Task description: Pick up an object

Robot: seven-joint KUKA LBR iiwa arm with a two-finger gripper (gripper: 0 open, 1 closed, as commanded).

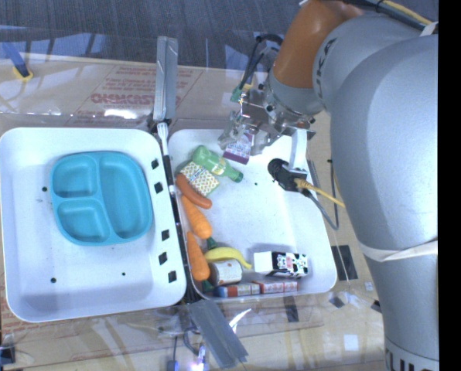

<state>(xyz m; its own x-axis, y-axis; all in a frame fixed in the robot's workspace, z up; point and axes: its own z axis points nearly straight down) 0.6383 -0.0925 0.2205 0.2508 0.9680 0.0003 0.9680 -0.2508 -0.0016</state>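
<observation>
Faint red mirrored lettering shows on the clear sheet (114, 91) on the table beyond the bins, too blurred to read.

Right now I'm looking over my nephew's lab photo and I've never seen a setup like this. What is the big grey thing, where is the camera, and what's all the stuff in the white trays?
The big grey shape is a robot arm with an orange band above its wrist. It reaches in from the right, and the camera looks down on the bench from above at a slant.

Its gripper, a two-finger hand, hangs over the far end of the right bin. I cannot tell whether it is holding anything.

The left bin holds a blue divided plate. The right bin holds toy food: a green bottle, carrots, a banana and a small cow-patterned carton.
</observation>
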